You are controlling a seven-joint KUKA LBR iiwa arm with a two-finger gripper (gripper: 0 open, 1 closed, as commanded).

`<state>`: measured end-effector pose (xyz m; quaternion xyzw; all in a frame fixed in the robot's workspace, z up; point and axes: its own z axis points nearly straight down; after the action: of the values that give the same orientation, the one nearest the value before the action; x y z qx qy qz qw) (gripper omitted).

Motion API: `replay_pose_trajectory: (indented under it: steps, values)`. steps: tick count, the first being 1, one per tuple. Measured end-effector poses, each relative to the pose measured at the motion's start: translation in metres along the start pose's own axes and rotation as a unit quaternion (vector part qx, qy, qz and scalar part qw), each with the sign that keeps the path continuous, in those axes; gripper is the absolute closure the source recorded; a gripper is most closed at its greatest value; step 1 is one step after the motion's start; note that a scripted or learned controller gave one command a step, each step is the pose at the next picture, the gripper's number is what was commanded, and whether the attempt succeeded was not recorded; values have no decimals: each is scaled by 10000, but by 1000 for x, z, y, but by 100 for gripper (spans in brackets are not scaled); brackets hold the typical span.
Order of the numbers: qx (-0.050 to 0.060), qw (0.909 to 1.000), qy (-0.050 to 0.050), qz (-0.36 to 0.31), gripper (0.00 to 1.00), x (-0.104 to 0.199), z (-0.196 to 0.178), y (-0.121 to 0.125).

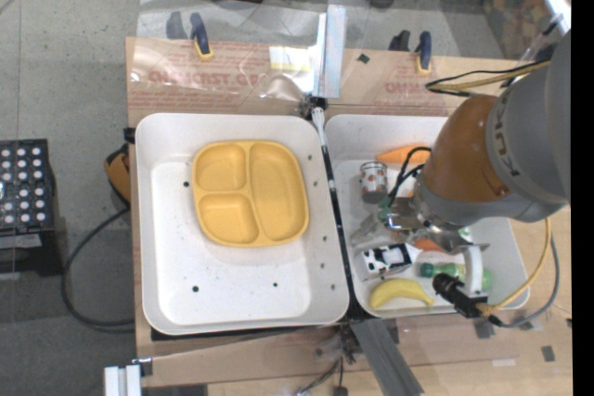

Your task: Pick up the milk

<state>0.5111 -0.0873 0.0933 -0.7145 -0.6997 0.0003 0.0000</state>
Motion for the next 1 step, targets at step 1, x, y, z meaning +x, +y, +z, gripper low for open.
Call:
replay_pose_trajectory:
  steps: [1]
  values:
    - [-16,9964,-6,-851,0,2,0,-31]
